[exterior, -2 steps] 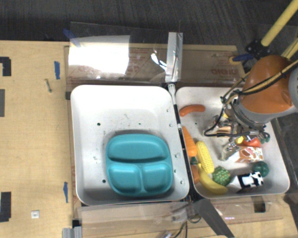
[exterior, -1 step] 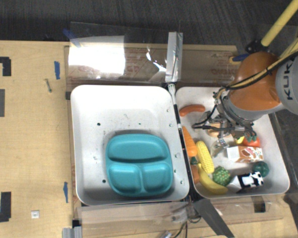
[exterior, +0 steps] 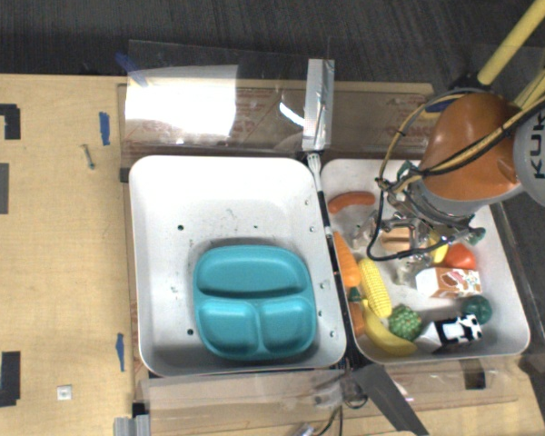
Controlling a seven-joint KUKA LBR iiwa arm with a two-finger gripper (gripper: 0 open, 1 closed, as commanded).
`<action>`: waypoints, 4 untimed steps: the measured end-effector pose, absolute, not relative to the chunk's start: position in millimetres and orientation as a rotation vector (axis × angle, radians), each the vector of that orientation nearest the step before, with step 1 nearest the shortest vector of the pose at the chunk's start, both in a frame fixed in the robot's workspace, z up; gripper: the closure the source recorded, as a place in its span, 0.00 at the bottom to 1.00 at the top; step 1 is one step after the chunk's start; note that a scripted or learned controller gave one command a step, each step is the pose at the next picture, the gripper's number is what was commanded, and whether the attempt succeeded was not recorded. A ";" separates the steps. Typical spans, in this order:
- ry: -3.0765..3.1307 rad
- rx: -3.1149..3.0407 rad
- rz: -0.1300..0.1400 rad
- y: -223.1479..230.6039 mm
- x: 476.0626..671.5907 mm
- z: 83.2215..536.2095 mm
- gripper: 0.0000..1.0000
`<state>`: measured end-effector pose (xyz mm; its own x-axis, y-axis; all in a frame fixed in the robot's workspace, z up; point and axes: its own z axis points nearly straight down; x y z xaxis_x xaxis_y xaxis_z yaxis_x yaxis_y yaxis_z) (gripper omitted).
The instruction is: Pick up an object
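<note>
- You are at the approach step: the grey arm with its orange band [exterior: 468, 143] reaches in from the right and hangs over the far half of the right-hand shallow white bin [exterior: 518, 330], with the two-finger gripper [exterior: 416, 243] low among the toys.
- You cannot tell from this view how the claw stands, since wrist, cables and metal fittings crowd the spot; nothing is plainly seen between it, so do not count anything as held.
- The task's things lie in that right bin: a yellow plastic corn cob [exterior: 375, 284] with a knobbly surface, an orange carrot-shaped toy [exterior: 345, 260] along the left wall, a smooth yellow banana [exterior: 381, 332] curved at the near side, and a bumpy green broccoli piece [exterior: 404, 321] resting on it.
- Beside these sit a small white carton with a red picture [exterior: 452, 282], a red rounded piece [exterior: 461, 258] just behind it, a black-and-white toy figure [exterior: 456, 331] and a dark green ball [exterior: 478, 311] near the right corner.
- A flat orange-red disc [exterior: 352, 202] lies at the far left of the bin, close to the wrist.
- The left-hand white bin [exterior: 163, 198] bears a teal plastic divided tray [exterior: 254, 300], smooth and rounded, with three compartments.
- Your next move calls for a clean descent onto one separate piece; the toys touch and overlap, and the hard glossy ones will likely slip unless gripped squarely.
</note>
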<state>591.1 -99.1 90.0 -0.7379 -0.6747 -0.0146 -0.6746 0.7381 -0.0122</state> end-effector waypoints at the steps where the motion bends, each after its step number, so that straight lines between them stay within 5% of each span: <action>1: 2.829 -1.331 -0.006 -110.2 609.5 89.4 0.00; 2: 2.837 -1.323 -0.007 -98.3 609.9 89.7 0.00; 3: 2.957 -1.020 -0.004 -103.4 583.8 89.9 0.00; 4: 2.921 -1.120 -0.007 -99.0 604.0 89.7 0.00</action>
<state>604.0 -99.0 89.7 -0.7436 -0.6685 -0.0109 -0.6684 0.7437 -0.0092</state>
